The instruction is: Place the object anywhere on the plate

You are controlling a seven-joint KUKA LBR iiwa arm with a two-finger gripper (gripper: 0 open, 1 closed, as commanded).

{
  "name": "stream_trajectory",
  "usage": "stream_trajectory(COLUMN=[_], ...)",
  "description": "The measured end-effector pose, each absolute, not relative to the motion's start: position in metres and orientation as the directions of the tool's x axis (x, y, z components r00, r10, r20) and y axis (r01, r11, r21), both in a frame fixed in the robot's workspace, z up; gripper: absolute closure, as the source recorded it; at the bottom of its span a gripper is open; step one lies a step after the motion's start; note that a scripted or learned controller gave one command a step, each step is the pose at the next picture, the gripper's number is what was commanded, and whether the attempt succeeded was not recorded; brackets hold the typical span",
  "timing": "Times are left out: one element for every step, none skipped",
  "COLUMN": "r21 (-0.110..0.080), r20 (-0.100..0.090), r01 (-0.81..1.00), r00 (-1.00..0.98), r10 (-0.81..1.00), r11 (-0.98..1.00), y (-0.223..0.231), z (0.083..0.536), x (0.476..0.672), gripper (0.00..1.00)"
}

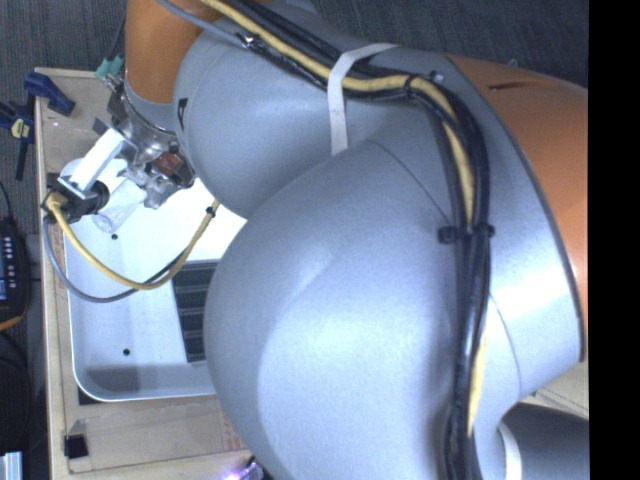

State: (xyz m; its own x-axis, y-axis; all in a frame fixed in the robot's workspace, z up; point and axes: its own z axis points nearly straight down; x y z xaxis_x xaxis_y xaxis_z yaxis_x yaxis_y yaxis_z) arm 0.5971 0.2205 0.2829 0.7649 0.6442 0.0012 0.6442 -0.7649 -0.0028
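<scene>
Above the wooden bench, the grey arm swells across most of the view, its orange band at the top left; the gripper hangs over the far end of the white bin at the view's left, close above the bin's floor; whether it is apart or together cannot be told from this slant; a faint see-through shape lies just beside the gripper, too blurred to name; where the object and the plate lie cannot be told, the arm covering much of the bins; two dark specks dot the bin's floor; blue clamps sit at the bench's far corner.
</scene>
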Motion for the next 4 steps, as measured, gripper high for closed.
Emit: stream_trajectory(r21=[-0.006,-0.006,-0.003,0.001], r20=[-0.002,-0.004,0.0,0.002], r01=[0.877,0.882,0.997,0.999], r00=[0.481,0.471,0.078,0.047], r10=[0.877,0.882,0.997,0.999], r11=[-0.481,-0.471,-0.078,-0.048], y=[0.138,0.19,0.097,0.155], z=[0.276,0.229,0.26,0.367], x=[0.545,0.474,0.477,0.476], gripper=[1.0,1.0,1.0,1.0])
